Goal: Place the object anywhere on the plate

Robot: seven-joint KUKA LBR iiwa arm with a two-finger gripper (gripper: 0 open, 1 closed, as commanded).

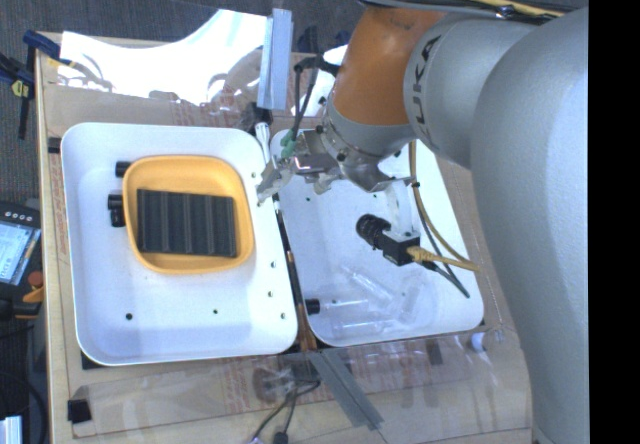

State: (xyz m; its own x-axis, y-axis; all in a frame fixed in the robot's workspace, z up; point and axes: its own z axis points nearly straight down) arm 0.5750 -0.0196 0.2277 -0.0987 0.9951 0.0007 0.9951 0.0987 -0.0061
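One yellow plate (186, 215), two bins (150, 327).

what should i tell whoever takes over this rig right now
Gripper: over the seam between the two bins, at the upper right corner of the left bin; whether its fingers hold anything cannot be made out.
Plate: yellow, in the left bin, with a dark ribbed block lying on it.
Right bin: a clear plastic item lies near its front; a black fitting with a yellow cable hangs above it.
Done: the dark block is on the plate.
Left: check what the gripper carries, if anything.
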